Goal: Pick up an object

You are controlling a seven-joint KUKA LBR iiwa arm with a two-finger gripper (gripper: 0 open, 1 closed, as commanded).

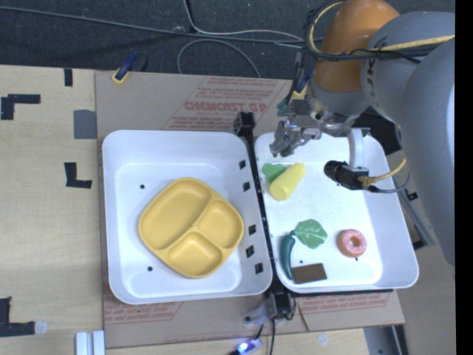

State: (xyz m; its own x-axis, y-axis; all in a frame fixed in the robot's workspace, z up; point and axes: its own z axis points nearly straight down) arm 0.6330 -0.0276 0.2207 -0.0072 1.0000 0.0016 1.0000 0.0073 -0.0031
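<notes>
The table (44, 198) is showing light wood on the left of the frame, with black tape marks stuck on it. A flat brown cardboard sheet (222, 102) with red print is lying under the two bins. Dark carpet (111, 13) is running along the top of the frame, with thin cables (214, 43) trailing over it.

The left bin (126, 161) is sitting in the middle of the frame and is holding a yellow plate (191, 226) with three sections. The right bin (392, 265) is sitting just beside it, and it is holding a toy corn (285, 180) near its upper left corner, a green leafy toy (310, 233) lower down, a pink donut (352, 242) to the right of that, a brown block (309, 274) near the bottom edge, and a dark green pepper (286, 251) just left of the block.

The arm is reaching in from the upper right. Its fingers (284, 145) are hanging over the upper left corner of the right bin, just above the toy corn. They are pointing down, and I cannot tell if they are open or closed. Nothing is showing between them.
</notes>
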